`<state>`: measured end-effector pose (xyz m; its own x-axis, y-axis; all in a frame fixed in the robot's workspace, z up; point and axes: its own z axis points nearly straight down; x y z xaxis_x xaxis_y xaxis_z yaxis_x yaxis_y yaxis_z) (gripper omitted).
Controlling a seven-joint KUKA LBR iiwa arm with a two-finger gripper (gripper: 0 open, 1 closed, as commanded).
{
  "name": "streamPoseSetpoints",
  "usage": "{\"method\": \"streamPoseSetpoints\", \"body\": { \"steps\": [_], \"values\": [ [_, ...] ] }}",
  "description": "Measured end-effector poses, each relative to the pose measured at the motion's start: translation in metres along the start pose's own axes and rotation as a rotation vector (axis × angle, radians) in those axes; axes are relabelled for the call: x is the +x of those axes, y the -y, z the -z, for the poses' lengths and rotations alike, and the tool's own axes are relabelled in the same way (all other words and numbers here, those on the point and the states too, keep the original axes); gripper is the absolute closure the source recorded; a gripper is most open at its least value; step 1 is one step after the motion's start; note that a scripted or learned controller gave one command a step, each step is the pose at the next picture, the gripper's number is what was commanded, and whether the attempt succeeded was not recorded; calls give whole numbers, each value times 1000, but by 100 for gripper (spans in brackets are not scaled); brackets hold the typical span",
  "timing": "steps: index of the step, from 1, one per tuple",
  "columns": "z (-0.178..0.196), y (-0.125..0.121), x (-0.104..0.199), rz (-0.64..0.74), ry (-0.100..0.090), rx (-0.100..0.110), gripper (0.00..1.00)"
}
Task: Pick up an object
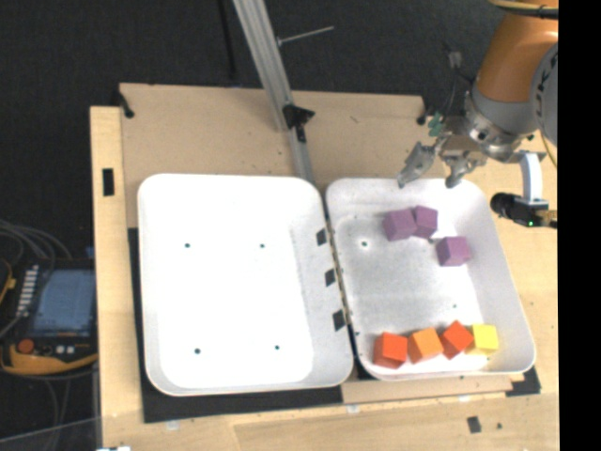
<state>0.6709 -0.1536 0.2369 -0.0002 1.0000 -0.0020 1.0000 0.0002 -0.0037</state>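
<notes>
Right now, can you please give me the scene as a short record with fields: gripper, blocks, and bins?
gripper: open, above far edge of right bin, holding nothing
purple blocks: three; two touching, one apart
near-edge row: red-orange block, orange block, red block, yellow block
right bin: holds all blocks
left bin: white

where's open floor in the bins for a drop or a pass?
Left bin: whole floor bare. Right bin: bare middle band between the purple blocks and the front-rim row, red to yellow. Crowded at the back, where the open pincer hovers, and along that row.
</notes>
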Motion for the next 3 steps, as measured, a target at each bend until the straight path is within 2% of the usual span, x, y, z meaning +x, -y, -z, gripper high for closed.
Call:
{"method": "streamPoseSetpoints", "body": {
  "steps": [2,3],
  "values": [
    [-102,3,-20,-2,2,-6,0],
    [-88,1,-21,-3,3,-13,100]
  ]
}}
